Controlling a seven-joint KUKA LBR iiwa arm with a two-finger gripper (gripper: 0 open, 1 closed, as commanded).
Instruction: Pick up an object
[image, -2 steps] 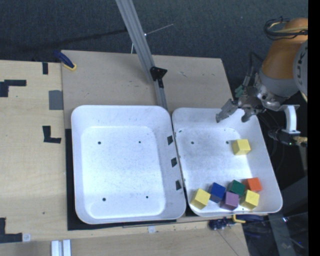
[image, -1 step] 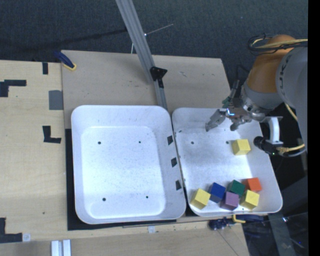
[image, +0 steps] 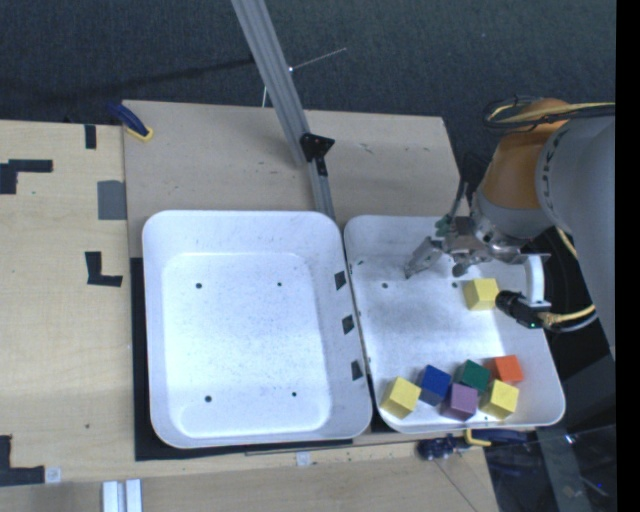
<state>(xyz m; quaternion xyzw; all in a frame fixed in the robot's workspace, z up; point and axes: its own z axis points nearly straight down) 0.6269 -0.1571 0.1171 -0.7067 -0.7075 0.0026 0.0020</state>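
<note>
The gripper (image: 432, 258) was seen low over the upper part of the right bin (image: 400, 330), with the orange-banded arm (image: 530, 175) reaching in from the right. Its jaws were spread apart, one dark finger (image: 418, 262) jutting toward the bin's middle, and nothing was seen between them. The step in hand was judged to be the approach, with no object yet taken. The nearest candidate, a yellow block (image: 481, 294), lay alone just beside the gripper toward the bin's right rim. A cluster was gathered along the bottom edge of the same bin: a second yellow block (image: 402, 396), a blue block (image: 435, 383), a purple block (image: 462, 400), a green block (image: 473, 376), an orange block (image: 508, 369) and a third yellow block (image: 503, 399), touching or nearly so. The lone block was thought the easier target, since open floor was left around it, though the rim stood near on its right side. A short shift and a descent astride it would be called for. The left bin (image: 160, 300) offered no obstacle.
</note>
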